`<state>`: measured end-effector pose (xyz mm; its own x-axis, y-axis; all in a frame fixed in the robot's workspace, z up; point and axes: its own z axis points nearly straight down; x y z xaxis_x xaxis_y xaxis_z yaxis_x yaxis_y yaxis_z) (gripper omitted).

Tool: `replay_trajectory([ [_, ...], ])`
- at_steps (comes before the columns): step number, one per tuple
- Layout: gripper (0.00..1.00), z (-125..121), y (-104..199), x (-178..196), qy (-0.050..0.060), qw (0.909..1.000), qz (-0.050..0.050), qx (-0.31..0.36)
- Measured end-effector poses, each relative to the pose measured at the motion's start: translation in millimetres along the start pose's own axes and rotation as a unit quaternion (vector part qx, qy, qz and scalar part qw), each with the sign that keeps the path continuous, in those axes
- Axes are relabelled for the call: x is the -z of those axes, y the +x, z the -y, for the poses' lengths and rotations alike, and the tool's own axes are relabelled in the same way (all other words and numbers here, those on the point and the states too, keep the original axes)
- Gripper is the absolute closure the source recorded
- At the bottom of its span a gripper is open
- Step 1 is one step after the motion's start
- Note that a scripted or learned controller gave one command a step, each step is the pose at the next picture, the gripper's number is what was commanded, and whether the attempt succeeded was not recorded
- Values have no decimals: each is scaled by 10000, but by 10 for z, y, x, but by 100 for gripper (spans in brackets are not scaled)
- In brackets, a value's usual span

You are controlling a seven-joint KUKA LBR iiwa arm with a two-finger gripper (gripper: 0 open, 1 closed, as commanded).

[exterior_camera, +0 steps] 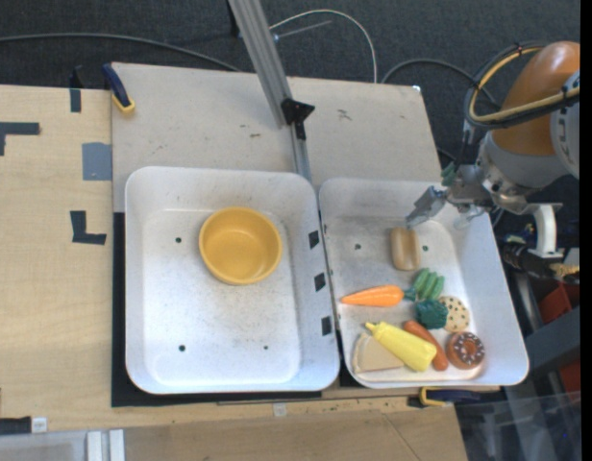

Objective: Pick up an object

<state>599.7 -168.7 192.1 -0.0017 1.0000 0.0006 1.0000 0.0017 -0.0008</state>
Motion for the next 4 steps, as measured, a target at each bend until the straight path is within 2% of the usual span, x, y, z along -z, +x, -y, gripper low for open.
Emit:
replay_trajectory([
  [1, 0, 0, 0, 0, 0, 10000, 0, 0],
  [3, 0, 52, -47, -1006, 31, 10000, 2, 0],
  [4, 100, 38, -45, -873, 11, 10000, 7, 9],
])
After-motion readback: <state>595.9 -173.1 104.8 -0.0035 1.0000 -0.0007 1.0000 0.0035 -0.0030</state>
